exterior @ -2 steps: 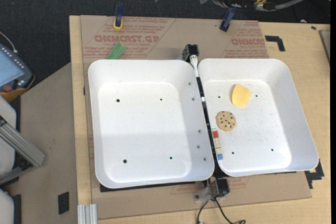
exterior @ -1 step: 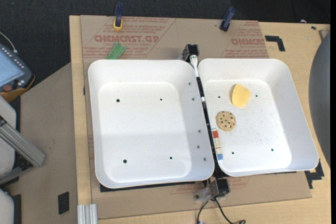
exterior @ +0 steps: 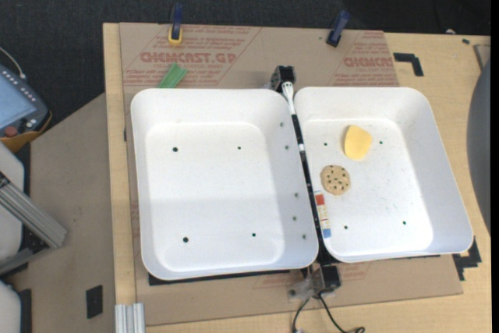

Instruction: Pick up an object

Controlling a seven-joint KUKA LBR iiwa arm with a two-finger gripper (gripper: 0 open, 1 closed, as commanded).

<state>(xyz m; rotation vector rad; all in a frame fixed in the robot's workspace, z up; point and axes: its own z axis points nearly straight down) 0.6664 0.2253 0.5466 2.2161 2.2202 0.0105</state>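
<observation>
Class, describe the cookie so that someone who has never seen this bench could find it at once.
Start at the right-hand white bin. Near its left wall, just below the plain yellow piece, lies the cookie. It is round, tan and dotted with dark chips, unlike its smooth yellow neighbour.

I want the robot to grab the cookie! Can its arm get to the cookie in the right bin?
Probably yes. The cookie lies flat in the open in the right bin, with nothing covering it. The yellow piece sits apart from it, leaving room.
</observation>
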